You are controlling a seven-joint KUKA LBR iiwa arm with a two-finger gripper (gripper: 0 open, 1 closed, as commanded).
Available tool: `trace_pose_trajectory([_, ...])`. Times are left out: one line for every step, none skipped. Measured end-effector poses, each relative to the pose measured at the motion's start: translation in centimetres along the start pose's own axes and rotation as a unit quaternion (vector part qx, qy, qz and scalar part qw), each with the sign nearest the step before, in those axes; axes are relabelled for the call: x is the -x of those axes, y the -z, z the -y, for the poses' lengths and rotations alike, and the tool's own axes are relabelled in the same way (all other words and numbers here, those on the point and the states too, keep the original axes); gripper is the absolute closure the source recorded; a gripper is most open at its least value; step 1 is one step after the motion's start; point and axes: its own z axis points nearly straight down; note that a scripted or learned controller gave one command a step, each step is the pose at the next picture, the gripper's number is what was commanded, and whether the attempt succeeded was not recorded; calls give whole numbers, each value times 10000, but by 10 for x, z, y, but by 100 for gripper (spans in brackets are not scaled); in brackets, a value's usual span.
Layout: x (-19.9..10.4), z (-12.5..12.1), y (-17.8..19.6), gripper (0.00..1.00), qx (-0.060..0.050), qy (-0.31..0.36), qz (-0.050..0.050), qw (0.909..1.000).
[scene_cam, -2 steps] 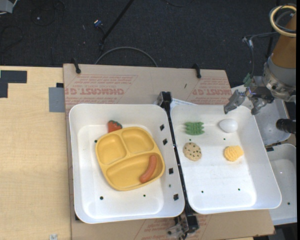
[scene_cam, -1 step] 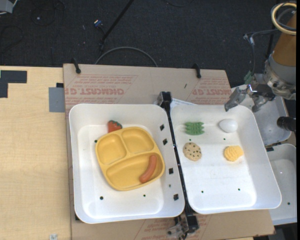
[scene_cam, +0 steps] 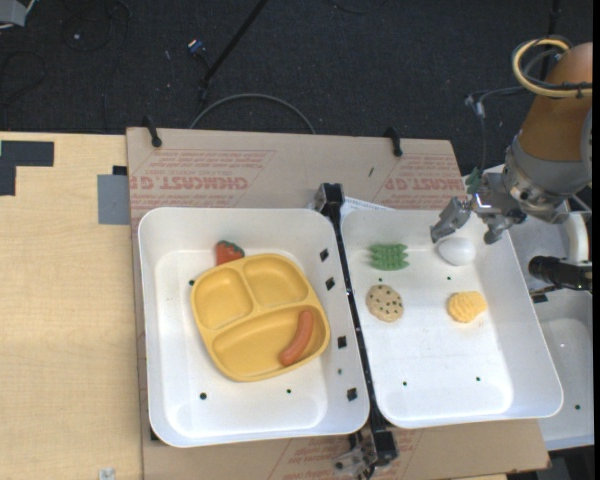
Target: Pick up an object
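The gripper (scene_cam: 472, 224) hangs at the right bin's (scene_cam: 540, 408) upper right edge, fingers spread wide, with a white egg (scene_cam: 457, 251) just below them, not gripped. A green piece (scene_cam: 388, 257), cookie (scene_cam: 385, 303) and yellow piece (scene_cam: 466, 307) lie apart nearby; the bin's lower half is bare floor.
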Motion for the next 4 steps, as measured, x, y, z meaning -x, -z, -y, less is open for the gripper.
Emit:
trace_pose_trajectory([-10, 4, -53, 0, -10, 5, -5, 10000])
trace_pose_trajectory([-11, -1, -97, 0, -2, 14, 1, 10000])
trace_pose_trajectory([-11, -1, -85, 100, 8, 18, 1, 10000])
trace_pose_trajectory([-8, 1, -21, 100, 47, 4, 12, 10000])
